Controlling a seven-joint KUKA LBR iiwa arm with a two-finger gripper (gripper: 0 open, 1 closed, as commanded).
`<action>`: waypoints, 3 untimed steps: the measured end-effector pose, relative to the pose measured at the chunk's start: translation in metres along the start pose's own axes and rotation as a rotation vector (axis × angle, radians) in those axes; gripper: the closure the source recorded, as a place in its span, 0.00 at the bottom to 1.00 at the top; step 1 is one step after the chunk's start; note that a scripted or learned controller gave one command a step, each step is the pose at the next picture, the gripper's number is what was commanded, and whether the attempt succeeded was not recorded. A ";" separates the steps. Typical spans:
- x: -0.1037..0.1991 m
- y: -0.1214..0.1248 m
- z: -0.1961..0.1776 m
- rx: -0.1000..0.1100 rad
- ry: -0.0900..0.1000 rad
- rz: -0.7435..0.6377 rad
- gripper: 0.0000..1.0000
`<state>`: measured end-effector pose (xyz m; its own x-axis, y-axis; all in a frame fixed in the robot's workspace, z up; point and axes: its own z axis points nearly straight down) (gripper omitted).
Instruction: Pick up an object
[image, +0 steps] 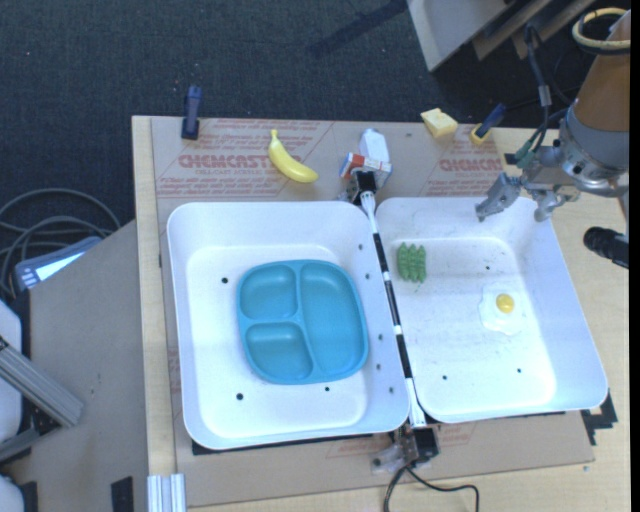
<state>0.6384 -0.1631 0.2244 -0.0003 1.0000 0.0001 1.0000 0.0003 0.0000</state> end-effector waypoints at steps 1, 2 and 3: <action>-0.039 -0.064 0.075 0.003 -0.001 0.001 0.00; 0.023 0.001 0.067 -0.002 0.001 -0.002 0.00; 0.067 -0.012 0.136 -0.005 -0.001 0.000 0.00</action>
<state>0.6260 -0.0964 0.0882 -0.0005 1.0000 -0.0009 1.0000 0.0005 0.0053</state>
